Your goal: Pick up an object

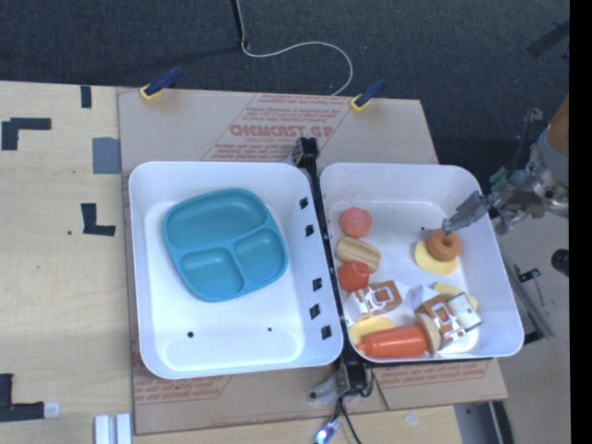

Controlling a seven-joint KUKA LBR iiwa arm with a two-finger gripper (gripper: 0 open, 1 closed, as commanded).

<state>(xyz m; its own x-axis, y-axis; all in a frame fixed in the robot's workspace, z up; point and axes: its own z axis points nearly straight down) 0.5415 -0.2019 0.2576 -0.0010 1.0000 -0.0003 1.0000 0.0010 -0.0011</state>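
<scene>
- Your hand [455, 220] reaches in from the right of the frame and sits low over the right bin [407, 176]. Its tip is just above a small brown doughnut [446, 245], which rests on a yellow disc [428, 258].
- You cannot tell from here whether the hand is released or clenched, and nothing visibly sits between its tips.
- The doughnut lies at the right-centre of that bin. The other toy foods are grouped lower left of it: a red tomato [355, 221], a hot dog [358, 251] and a red sausage [398, 342].
- Risk: the doughnut is small and stacked, so a slanted approach may nudge it off the disc or pinch both.
- The blue divided plate [225, 243] in the left bin [148, 248] stays well clear.
</scene>
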